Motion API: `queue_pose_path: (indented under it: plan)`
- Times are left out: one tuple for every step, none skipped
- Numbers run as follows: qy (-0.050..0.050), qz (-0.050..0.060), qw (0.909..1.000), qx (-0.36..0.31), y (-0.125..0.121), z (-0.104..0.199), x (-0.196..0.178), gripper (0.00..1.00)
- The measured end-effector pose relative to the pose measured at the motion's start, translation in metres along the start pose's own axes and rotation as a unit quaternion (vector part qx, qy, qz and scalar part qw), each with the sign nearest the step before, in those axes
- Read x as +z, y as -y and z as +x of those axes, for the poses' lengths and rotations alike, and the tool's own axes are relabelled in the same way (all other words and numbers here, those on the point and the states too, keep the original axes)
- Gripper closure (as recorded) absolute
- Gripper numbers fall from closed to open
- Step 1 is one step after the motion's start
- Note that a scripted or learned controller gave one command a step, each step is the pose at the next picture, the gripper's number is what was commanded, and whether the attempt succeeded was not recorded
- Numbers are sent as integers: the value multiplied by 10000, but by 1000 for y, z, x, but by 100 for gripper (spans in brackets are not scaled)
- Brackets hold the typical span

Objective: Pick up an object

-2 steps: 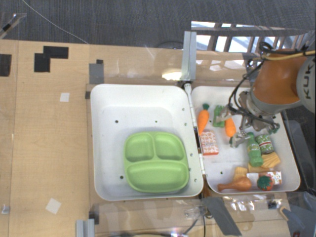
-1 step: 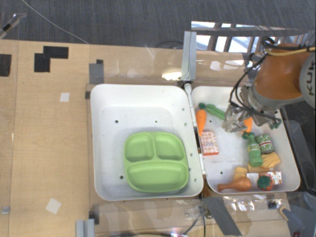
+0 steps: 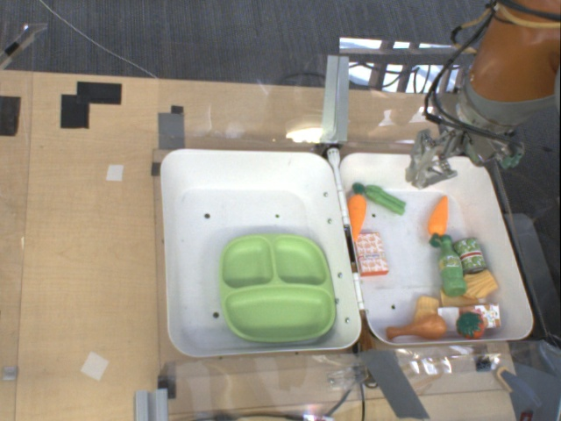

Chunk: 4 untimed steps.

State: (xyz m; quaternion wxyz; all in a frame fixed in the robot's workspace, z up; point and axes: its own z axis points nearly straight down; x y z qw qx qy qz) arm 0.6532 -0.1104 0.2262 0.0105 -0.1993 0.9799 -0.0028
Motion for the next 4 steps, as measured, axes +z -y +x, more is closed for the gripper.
queue_pose_path:
  plan:
    - [26,2,10000,3,-1,-2,-10,100]
    - [81,24,10000,8,0,-5,-24,100]
    - [137,47,9999,13,0,-8,-38,100]
    - [193,69,9998,19,0,-10,-52,100]
